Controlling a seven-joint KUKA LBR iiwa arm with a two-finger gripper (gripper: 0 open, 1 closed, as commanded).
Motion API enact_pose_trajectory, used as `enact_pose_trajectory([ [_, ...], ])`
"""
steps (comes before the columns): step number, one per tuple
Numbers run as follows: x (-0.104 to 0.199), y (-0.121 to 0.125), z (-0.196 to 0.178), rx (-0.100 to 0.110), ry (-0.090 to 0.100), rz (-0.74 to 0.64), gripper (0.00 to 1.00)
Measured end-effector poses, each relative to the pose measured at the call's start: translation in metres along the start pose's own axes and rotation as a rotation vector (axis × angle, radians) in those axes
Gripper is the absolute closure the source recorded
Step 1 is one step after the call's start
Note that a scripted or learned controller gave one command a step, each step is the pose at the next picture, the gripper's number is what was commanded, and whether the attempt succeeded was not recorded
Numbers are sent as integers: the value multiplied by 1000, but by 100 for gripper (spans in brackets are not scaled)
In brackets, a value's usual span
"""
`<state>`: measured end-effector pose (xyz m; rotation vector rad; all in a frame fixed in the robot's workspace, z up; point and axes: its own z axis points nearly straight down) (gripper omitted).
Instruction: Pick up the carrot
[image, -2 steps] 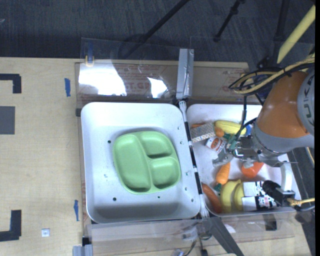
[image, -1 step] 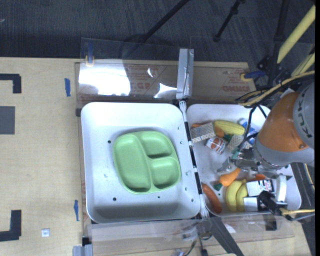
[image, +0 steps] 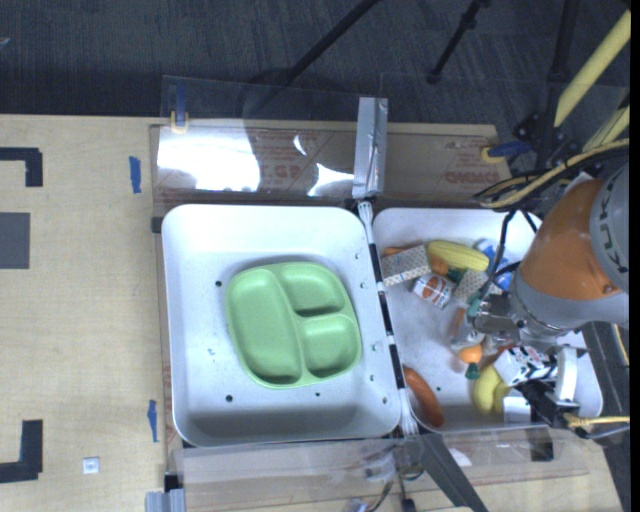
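1. The arm (image: 575, 255) reaches in from the right over the right bin (image: 400, 222), its wrist low above the clutter in the middle of that bin.
2. The gripper (image: 478, 325) sits just above a small orange piece; whether it is open or closed, and whether it has hold of anything, I cannot tell, because the wrist body hides it.
3. The carrot (image: 423, 393) appears to be the long orange-red piece at the near left corner of the right bin, lying along the wall beside the divider. It is apart from the gripper, nearer and to the left.
4. The small orange piece (image: 469, 353) under the gripper is too hidden to identify; it may be a different item.
5. Other items nearby: a banana (image: 487, 390) just right of the carrot, a corn cob (image: 456, 256) at the far side, and a can (image: 433, 290) between them.
6. The left bin (image: 200, 240) holds a green tray (image: 293, 322).
7. Handling, as a judgement: the carrot looks like a light, stiff plastic toy with a smooth, tapered, likely slippery skin.
8. The best hold is probably across its thicker middle, fingers set crosswise to its length; the bin wall beside it leaves little room on that side, so a finger may strike the wall.
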<state>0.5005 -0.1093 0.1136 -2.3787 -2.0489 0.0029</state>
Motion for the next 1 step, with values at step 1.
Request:
enact_pose_trajectory([
  [1,-21,7,-63,-2,-1,202,100],
])
